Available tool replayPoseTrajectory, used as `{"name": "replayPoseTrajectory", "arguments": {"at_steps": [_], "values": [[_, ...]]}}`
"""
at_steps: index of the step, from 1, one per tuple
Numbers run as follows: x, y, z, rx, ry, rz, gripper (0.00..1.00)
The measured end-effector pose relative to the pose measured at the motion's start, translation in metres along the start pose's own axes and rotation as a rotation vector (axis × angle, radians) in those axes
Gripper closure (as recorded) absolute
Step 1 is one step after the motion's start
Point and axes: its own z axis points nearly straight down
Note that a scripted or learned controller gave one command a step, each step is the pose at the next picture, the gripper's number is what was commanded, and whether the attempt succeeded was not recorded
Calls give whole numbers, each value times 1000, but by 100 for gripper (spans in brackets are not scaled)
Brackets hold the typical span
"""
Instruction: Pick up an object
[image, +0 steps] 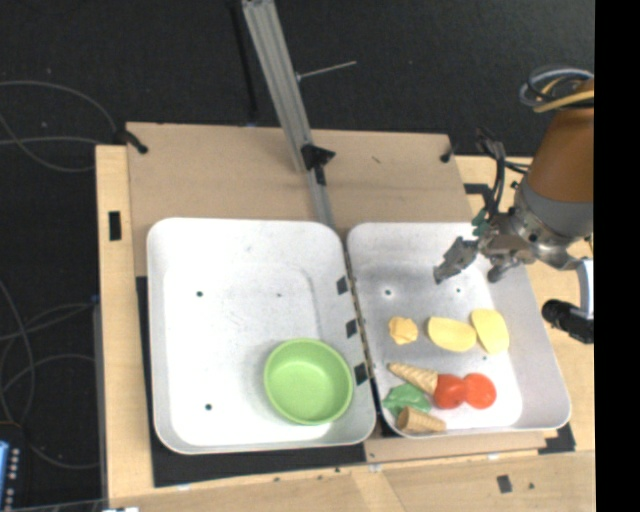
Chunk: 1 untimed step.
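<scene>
My gripper (470, 264) hangs over the upper part of the right bin (420, 250), with its two dark fingers spread apart and nothing between them. Below it in the same bin lie three yellow pieces: a small one (403, 329), a larger one (451, 334) and another (490, 330) nearest the right wall. Further toward the front are a red tomato-like piece (466, 391), an ice-cream cone (414, 377), a green piece (402, 396) and a tan wedge (420, 420). The gripper is well above and behind the yellow pieces, touching none.
The left bin (220, 270) holds a green bowl (307, 381) near its front right corner. A slanted metal pole (290, 100) rises from behind the divider between the bins. The orange-banded arm (562, 165) enters from the right.
</scene>
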Motion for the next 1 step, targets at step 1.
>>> {"name": "replayPoseTrajectory", "arguments": {"at_steps": [1], "values": [[0, 0, 0, 0, 0, 1, 0]]}}
